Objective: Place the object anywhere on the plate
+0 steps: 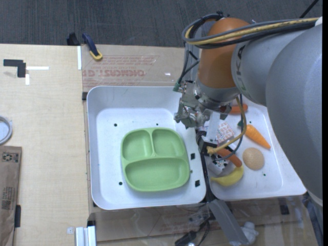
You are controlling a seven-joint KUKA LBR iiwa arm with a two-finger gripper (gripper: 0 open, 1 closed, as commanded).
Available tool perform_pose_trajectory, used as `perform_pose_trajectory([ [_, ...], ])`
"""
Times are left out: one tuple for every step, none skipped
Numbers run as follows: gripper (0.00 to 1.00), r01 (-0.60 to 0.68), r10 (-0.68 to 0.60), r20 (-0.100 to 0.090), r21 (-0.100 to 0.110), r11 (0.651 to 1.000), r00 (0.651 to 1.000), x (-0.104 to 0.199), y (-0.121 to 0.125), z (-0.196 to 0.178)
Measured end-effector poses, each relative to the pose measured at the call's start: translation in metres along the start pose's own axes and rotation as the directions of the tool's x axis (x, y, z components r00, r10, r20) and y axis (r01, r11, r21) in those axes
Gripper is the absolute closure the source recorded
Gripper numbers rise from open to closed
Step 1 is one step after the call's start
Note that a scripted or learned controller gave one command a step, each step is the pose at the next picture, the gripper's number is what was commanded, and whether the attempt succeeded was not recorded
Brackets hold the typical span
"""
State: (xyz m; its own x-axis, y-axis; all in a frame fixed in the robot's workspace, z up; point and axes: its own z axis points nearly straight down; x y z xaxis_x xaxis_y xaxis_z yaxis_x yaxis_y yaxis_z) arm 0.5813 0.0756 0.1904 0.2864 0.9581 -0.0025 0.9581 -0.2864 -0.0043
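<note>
Pale plywood bench top (41, 117) under even light, bordered at the top by dark grey ribbed floor (128, 9). A black L-shaped bracket (15, 65), a roll of clear tape (4, 131) and a brown cardboard piece (9, 188) lie at left; a blue-and-yellow clamp (91, 47) sits at the bench's far edge.

The arm (256, 60) hides the right bin's (277, 181) far side and the tool's tips.

A robotics lab: taped plywood bench (41, 111), two white bins (97, 137) (side by side), cabled grey arm (277, 55).
</note>
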Motion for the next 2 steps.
perform_pose_trajectory([
  [1.00,0.136,-0.136,-0.001,-0.001,0.991,0.991,-0.0569,-0.0640,0.0002],
  [1.00,0.131,-0.131,0.001,0.001,0.991,0.991,-0.0580,-0.0632,-0.0081],
])
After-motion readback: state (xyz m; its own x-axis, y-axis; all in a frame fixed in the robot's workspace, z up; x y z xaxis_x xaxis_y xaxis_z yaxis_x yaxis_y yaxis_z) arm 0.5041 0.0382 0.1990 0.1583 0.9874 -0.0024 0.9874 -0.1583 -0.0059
